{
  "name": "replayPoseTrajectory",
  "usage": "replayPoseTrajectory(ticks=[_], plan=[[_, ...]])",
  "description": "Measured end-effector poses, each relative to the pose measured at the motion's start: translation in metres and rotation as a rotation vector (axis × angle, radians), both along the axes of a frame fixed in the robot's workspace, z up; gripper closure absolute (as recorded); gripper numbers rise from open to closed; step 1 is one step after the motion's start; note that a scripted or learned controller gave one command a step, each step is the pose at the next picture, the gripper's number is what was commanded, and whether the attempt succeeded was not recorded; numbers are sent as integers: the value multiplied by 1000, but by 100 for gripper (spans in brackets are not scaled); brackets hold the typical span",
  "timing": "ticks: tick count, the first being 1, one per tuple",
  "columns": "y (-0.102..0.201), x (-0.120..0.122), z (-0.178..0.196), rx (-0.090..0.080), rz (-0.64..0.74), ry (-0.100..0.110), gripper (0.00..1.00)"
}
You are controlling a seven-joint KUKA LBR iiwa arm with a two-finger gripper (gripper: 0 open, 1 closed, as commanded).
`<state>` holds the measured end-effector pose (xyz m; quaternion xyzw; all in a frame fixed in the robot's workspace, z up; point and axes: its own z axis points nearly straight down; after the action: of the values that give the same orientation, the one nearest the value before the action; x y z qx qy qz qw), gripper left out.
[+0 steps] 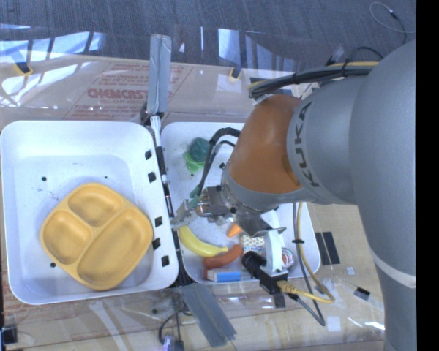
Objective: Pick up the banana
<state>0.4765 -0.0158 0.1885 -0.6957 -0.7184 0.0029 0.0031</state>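
The yellow banana (pixel 196 242) lies curved on the floor of the right bin (pixel 177 143), near its front left corner. My gripper (pixel 202 210) hangs just above the banana's upper left end, under the arm's orange band (pixel 267 148). The wrist hides the gripper's far side. I see nothing lifted off the bin floor.
A red sausage-like piece (pixel 230 254) touches the banana's right end, with a small orange piece (pixel 235 230) above it and a blue and white item (pixel 222 275) in front. A green item (pixel 198 152) lies at the bin's back. A yellow divided plate (pixel 95 234) sits in the left bin (pixel 29 145).
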Motion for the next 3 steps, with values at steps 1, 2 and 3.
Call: replayPoseTrajectory(ticks=[1,2,3], plan=[[24,0,0,-2,-170,-3,0],[-34,-1,0,1,20,2,0],[5,0,0,3,186,3,0]])
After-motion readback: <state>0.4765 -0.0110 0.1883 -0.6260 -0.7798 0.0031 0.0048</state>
